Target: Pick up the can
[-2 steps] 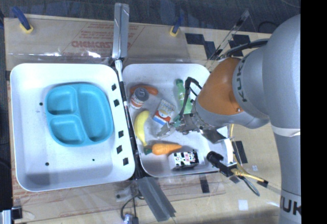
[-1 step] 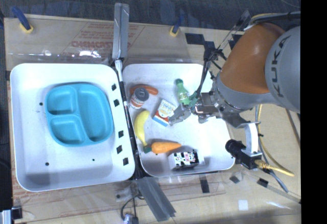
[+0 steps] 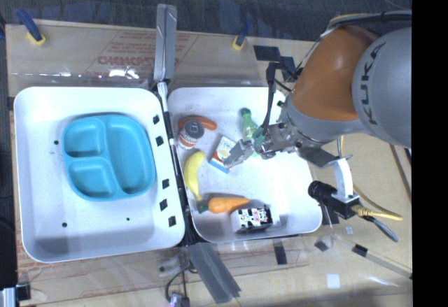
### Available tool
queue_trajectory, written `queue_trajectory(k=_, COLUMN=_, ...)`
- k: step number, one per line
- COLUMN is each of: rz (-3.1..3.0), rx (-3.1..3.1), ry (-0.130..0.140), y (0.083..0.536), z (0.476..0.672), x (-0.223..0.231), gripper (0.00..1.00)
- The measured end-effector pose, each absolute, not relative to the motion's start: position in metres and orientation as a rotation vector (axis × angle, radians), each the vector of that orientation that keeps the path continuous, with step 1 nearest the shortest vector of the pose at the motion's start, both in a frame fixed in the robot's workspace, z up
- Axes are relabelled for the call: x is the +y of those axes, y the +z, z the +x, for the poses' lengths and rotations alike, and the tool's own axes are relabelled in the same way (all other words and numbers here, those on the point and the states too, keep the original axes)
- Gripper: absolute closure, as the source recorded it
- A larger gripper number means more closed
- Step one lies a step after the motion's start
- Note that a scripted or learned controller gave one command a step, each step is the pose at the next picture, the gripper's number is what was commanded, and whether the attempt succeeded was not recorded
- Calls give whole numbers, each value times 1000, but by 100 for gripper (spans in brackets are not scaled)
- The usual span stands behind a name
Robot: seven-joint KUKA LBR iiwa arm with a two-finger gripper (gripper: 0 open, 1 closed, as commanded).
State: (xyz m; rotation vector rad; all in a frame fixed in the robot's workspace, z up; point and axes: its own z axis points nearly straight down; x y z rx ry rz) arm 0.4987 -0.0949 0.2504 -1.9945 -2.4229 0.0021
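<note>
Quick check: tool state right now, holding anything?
Tool: over the right bin beside the small carton; open or closed cannot be told. The can stands apart.

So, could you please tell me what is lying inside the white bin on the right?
The right-hand white bin holds a small round can, a yellow banana, an orange carrot, a green bottle and a black-and-white box. The grey gripper covers whatever lies beneath it.

Both bins (image 3: 42,229) appear as smooth white plastic with a slight sheen. The divided tray (image 3: 108,156) at 9 o'clock is matt blue plastic. The can (image 3: 190,134) shows a dull metal lid. The bench (image 3: 84,47) looks like pale wood under glossy clear film. The arm (image 3: 350,82) has smooth, semi-gloss grey and orange casings.
</note>
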Motion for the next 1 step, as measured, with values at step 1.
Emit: queue_trajectory(k=1, rz=-1930, rx=-2473, ry=3, y=129, z=476, x=-108, gripper=0)
